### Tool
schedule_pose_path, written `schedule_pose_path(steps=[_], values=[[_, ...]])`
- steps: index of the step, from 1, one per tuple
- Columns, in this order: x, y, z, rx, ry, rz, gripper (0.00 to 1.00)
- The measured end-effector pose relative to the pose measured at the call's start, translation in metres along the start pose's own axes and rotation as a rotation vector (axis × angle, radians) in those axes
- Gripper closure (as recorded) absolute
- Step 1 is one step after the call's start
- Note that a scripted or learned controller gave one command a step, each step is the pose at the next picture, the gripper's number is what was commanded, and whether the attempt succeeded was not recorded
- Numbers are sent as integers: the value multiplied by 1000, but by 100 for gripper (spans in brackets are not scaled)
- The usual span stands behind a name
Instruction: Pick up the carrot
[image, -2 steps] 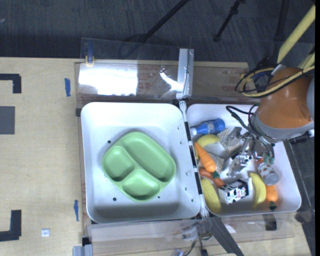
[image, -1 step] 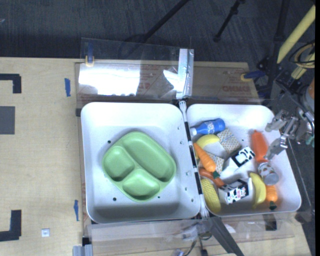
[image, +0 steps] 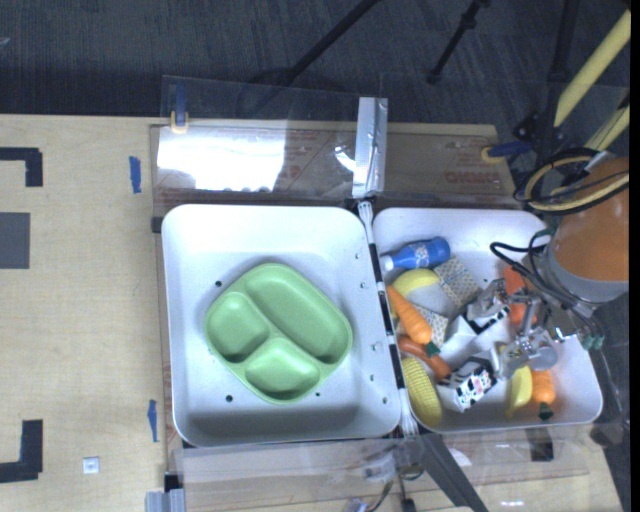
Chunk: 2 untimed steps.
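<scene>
The end effector (image: 515, 325), its state not being discernible, is being positioned in the right bin (image: 590, 400), where the carrot (image: 412, 318) should be approached squarely.

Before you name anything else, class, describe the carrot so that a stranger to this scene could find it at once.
Start at the right-hand white bin, the cluttered one beside the bin holding the green divided plate. Look along its left wall, just below the blue bottle and the yellow piece. The carrot is the long orange tapered thing lying there at a slant, above the yellow corn cob.
</scene>
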<state>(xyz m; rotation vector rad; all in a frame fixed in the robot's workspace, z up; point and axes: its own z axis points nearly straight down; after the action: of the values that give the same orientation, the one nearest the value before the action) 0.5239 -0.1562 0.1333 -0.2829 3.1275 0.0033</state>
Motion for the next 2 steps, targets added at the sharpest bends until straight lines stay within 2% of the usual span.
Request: schedule_pose_path(steps=[1, 2], values=[[3, -35, -50, 2, -5, -215, 0], [-64, -78, -47, 3, -6, -676, 0]])
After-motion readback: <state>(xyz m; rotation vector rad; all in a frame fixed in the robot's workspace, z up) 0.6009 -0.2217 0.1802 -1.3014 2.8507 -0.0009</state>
